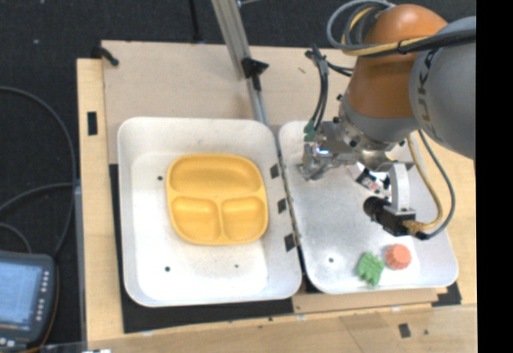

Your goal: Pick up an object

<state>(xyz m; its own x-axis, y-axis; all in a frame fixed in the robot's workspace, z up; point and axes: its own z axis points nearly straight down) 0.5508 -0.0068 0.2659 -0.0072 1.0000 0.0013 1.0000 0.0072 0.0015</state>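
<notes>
A small green toy (369, 267) and a small orange-red round object (398, 256) lie side by side near the front edge of the right bin (337, 231). My gripper (355, 168) hangs over the back part of that bin, well behind both objects, under the orange wrist band. Its fingertips are hidden among the wrist body and cables.
A yellow three-compartment plate (216, 198) lies in the middle of the left bin (144, 263). A slanted aluminium bar (232, 30) rises from behind the bins. Black cables and a connector (390, 217) hang beside the gripper over the right bin.
</notes>
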